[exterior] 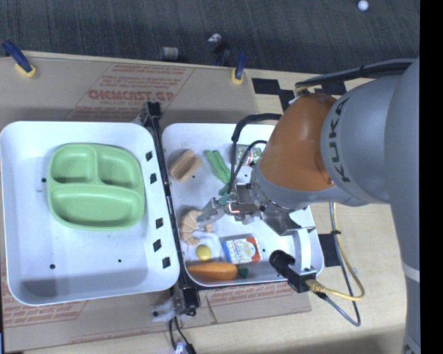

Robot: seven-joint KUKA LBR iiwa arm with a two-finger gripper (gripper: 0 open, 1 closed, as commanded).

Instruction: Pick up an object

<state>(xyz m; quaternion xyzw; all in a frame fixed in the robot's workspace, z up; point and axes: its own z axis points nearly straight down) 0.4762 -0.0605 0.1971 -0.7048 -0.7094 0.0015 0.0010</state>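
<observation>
Two white bins sit side by side on the bench. The left bin (22,220) holds a green divided plate (96,185) near its far edge. The right bin (179,137) carries a bread roll (183,164) at its far left corner, a green stalk (218,166) beside it, a croissant (192,223), an egg (203,252), a small carton (241,250) and a carrot (213,271) along the near edge. The gripper (220,206) hangs over the bin's middle, just beside the croissant; how its claw stands cannot be told.
</observation>
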